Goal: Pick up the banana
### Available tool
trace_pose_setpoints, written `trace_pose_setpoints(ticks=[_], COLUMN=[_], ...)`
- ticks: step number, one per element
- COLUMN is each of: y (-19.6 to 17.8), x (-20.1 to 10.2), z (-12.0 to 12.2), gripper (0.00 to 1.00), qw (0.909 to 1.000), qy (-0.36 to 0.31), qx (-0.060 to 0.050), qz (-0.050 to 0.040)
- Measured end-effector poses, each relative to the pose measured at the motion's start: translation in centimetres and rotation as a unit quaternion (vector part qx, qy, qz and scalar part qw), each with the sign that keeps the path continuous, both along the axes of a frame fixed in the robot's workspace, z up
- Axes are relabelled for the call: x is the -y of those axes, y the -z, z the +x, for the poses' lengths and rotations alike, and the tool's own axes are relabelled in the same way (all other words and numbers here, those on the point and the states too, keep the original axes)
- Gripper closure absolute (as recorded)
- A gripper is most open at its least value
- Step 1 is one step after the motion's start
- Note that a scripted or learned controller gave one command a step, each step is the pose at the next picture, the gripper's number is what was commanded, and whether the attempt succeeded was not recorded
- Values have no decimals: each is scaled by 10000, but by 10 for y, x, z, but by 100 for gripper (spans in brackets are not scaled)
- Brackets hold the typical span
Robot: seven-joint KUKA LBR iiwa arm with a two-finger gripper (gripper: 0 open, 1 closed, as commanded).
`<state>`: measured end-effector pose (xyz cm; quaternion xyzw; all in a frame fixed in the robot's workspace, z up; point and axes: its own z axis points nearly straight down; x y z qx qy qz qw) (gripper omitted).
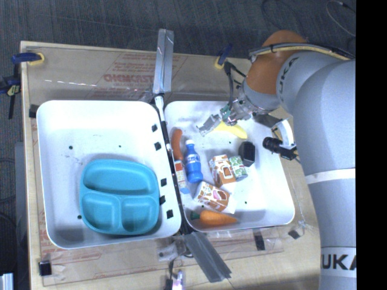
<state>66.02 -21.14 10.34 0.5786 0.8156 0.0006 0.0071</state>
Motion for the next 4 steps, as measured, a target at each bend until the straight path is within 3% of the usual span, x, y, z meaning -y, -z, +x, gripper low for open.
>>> trace_pose_setpoints(ticks=[1, 2, 3, 4], y=[0, -11, -11, 6], x=[-1, -2, -2, -3], z=[2, 4, 4, -27], gripper=[0, 100, 0, 0], qw=[9996, 9995, 9995, 9981], qy=[-286, -307, -307, -608], qx=[11, 23, 22, -63], qz=[-6, -10, -11, 29])
